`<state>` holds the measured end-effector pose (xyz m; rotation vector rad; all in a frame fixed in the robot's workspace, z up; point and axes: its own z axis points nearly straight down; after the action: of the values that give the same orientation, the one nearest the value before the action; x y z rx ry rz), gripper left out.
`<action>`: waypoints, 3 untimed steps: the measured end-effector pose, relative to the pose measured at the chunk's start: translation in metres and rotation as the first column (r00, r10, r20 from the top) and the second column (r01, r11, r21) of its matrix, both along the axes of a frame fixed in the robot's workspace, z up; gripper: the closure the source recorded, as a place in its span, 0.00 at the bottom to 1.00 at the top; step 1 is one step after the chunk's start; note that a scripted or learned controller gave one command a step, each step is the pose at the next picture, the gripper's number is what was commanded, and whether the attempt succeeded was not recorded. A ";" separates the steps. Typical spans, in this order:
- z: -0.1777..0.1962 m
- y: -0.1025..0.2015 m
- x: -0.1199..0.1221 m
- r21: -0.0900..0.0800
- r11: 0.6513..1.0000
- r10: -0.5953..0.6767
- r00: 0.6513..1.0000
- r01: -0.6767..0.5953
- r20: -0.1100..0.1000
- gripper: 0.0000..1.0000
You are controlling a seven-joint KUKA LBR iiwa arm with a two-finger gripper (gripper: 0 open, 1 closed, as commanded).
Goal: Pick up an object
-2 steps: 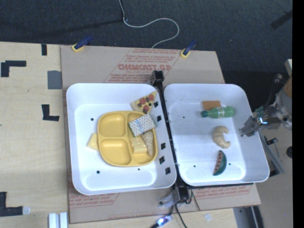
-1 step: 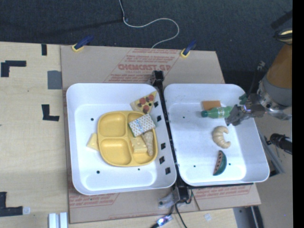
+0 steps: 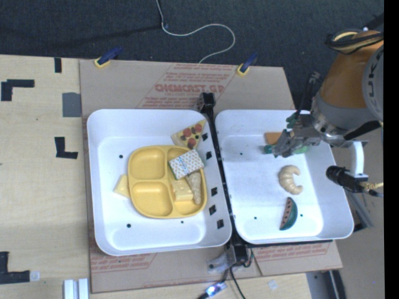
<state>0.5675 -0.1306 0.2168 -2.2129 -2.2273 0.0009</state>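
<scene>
1. In the right bin [image 3: 324, 223] three loose things lie: a small orange-and-green piece [image 3: 272, 141] near the far wall, a croissant [image 3: 290, 179] near the middle, and a watermelon slice [image 3: 288, 213] nearer the front.
2. The croissant curves with its tips toward the right; the watermelon slice has its long axis running front to back, tilted a little.
3. The gripper [image 3: 290, 142] sits low just beside the orange-and-green piece, on its right; I cannot tell whether it is released or clenched, nor whether it touches the piece.
4. The arm [image 3: 349, 86] reaches in from the right, bent down over the bin's far right corner.
5. The left bin [image 3: 103, 167] holds a yellow divided plate [image 3: 149, 189] carrying a checkered packet [image 3: 186, 162] and pale blocks [image 3: 187, 189]; a pizza slice [image 3: 190, 134] lies behind it.
6. Both bins rest on cardboard [image 3: 187, 83] on the tabletop [image 3: 37, 167].
</scene>
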 end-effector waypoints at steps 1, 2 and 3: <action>-0.008 0.047 0.026 0.000 1.000 0.000 1.000 0.000 0.001 1.00; 0.000 0.093 0.041 0.001 1.000 0.000 1.000 0.000 0.002 1.00; -0.002 0.110 0.060 0.000 1.000 -0.003 1.000 0.003 0.001 1.00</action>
<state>0.6274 -0.0209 0.2145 -2.2171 -2.2244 0.0000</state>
